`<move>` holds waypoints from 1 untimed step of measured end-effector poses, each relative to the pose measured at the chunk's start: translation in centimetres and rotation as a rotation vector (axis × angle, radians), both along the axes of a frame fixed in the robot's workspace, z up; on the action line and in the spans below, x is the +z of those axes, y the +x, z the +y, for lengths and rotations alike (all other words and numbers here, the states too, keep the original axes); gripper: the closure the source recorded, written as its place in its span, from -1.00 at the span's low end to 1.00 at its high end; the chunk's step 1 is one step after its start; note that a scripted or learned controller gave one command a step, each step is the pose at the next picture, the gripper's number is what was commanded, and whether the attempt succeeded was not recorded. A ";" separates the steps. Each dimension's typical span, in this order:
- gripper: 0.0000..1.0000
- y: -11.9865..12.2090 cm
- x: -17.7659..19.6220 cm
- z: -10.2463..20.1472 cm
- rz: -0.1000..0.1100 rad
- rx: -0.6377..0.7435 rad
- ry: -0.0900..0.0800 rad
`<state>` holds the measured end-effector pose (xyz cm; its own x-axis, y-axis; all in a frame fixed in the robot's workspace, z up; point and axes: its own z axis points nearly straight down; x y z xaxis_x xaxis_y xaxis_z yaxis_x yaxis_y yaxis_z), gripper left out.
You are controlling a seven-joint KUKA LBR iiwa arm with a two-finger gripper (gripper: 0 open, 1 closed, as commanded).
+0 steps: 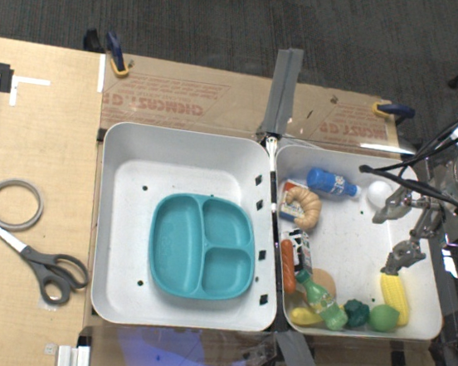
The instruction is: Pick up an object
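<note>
A teal divided plate point(202, 246) lies in the left bin point(117, 205). On the wooden bench point(34, 136) to its left sit a tape roll point(14, 203) and grey-handled scissors point(39, 260), near each other. 2 blue clamps point(116, 53) grip the cardboard point(181, 101) behind the bins.

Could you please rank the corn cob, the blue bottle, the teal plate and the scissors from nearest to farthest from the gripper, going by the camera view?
Measured from the gripper over the right bin:
1. Corn cob, just below it near the bin's right wall.
2. Blue bottle, up and to the left in the same bin.
3. Teal plate, in the left bin.
4. Scissors, on the bench at far left.
</note>
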<state>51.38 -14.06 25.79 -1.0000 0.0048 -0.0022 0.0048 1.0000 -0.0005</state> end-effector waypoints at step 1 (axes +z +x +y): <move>-1.00 0.4 -16.6 -0.8 0.000 -0.004 0.000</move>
